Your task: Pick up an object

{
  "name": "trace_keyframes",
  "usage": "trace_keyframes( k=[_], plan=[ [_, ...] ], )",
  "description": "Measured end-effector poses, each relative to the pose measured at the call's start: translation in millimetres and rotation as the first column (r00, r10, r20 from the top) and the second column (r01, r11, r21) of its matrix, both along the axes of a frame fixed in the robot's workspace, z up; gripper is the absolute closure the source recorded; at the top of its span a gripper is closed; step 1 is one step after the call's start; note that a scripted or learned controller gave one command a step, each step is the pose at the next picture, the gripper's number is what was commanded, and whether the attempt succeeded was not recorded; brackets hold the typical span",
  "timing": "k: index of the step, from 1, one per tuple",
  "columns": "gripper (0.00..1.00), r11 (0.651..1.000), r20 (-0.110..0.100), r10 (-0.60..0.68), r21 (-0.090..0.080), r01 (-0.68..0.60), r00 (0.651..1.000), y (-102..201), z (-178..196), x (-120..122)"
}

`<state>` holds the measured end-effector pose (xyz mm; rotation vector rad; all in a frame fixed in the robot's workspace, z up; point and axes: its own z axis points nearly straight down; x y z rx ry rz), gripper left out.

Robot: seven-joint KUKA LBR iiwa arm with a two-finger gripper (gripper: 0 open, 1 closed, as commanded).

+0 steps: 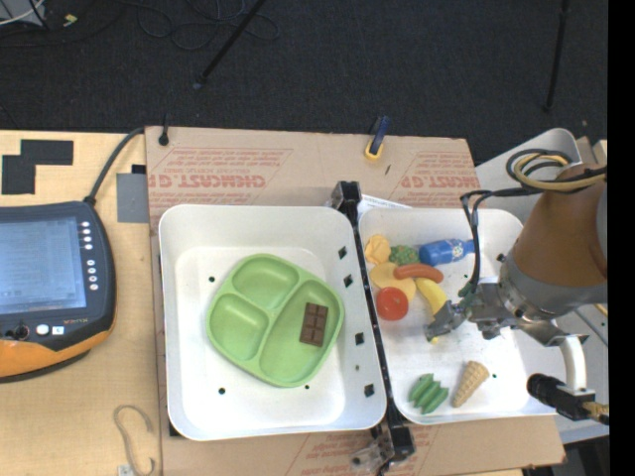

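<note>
End effector (444,323) low in right bin (516,390), just right of toy tomato (392,303), beside banana (432,294); open/shut can't tell. Tomato's light, hard, slick plastic; grip across its middle.

Fixed overhead slant onto both bins (179,266)

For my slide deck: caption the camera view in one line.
Arm's hand low in the right bin beside toy foods; green tray with chocolate bar in the left bin.

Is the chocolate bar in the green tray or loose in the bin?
In the tray. The chocolate bar lies flat in the right-hand compartment of the green divided tray, which sits in the left bin.
</note>
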<state>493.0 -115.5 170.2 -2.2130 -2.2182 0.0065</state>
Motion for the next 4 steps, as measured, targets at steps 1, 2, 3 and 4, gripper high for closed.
trace_keyframes(
  k=[1, 2, 3, 4],
  plan=[
    [0.00, 1.000, 0.000, -0.001, 0.000, 0.001, 1.000, 7, -49, 7],
    [0.00, 1.000, 0.005, -0.003, -0.001, 0.003, 1.000, 8, -84, 7],
    [1.00, 1.000, 0.004, -0.011, -0.001, 0.011, 1.000, 6, -73, 7],
    [1.00, 1.000, 0.010, -0.002, -0.003, 0.002, 1.000, 8, -12, 13]
  ],
)
